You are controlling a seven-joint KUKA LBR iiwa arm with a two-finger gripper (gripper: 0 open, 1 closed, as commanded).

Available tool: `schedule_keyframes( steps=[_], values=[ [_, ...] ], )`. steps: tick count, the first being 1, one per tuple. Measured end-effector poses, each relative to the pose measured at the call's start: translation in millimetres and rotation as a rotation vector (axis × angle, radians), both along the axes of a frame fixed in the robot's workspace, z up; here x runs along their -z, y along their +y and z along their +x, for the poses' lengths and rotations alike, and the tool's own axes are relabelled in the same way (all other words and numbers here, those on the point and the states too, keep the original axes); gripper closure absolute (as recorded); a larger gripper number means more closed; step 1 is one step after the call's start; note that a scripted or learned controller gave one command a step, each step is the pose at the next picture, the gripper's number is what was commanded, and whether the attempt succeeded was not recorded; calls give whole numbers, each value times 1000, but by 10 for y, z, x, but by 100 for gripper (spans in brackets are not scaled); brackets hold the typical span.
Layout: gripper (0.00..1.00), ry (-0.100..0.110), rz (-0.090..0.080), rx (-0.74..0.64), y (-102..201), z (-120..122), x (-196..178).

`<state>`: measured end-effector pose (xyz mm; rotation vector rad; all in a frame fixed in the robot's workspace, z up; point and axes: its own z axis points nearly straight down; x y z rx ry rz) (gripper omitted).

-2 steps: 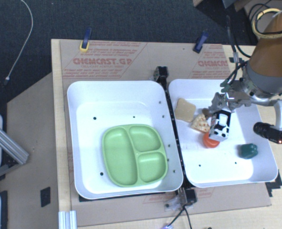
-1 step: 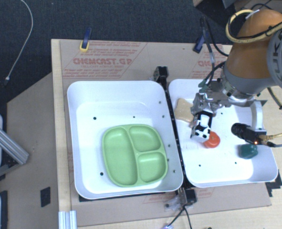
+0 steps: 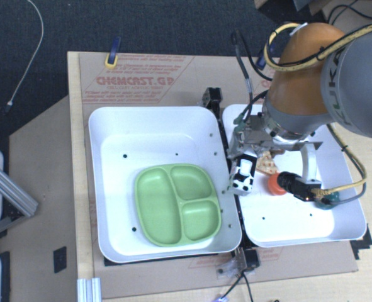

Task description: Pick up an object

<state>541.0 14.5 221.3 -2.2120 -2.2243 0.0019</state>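
My gripper hangs below the grey and orange wrist, at the left edge of the right bin. It is shut on the top end of a small black-and-white toy, which dangles over the rims between the two bins. Just right of the toy, on the right bin's floor, lie a tan cracker-like piece and a small orange-red ball. The arm hides the back half of the right bin.
A green three-compartment plate lies in the left bin. A black cable part with a yellow lead hangs beside the ball. A black clamp sits at the back between the bins.
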Motion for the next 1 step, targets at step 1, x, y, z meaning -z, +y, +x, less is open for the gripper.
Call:
schedule_keyframes(
  steps=[1],
  values=[
    [100, -5, 0, -1, 525, -105, -113]
  ],
)
